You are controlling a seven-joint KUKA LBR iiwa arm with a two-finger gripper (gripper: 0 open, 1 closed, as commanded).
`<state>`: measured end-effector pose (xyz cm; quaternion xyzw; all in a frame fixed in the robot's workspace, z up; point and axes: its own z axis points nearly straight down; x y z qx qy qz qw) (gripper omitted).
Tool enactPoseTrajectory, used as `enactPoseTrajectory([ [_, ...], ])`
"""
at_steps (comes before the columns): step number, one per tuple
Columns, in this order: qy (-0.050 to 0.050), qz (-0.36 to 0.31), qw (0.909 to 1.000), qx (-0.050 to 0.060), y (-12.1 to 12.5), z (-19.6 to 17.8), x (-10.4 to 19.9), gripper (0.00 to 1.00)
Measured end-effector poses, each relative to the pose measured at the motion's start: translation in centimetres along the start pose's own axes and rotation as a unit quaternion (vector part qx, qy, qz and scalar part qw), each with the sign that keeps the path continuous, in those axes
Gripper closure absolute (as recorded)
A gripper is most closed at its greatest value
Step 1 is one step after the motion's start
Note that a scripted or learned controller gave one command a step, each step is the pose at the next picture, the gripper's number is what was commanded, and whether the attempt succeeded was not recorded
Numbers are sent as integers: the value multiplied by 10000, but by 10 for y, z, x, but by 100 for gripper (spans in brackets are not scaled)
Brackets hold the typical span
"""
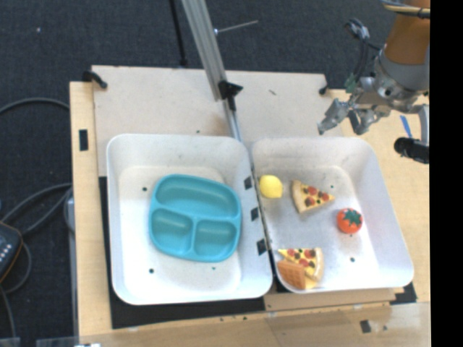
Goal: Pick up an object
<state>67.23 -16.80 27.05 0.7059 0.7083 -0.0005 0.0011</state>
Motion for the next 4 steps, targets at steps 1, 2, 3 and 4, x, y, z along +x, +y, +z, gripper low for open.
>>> enactPoseTrajectory([
  [1,-4,-2,10000,2,0,0,0,0],
  [2,5,11,10000,30,-4,63,0,0],
  [3,1,17,10000,25,-13,111,-4,0],
  [4,2,21,10000,22,-14,164,-5,0],
])
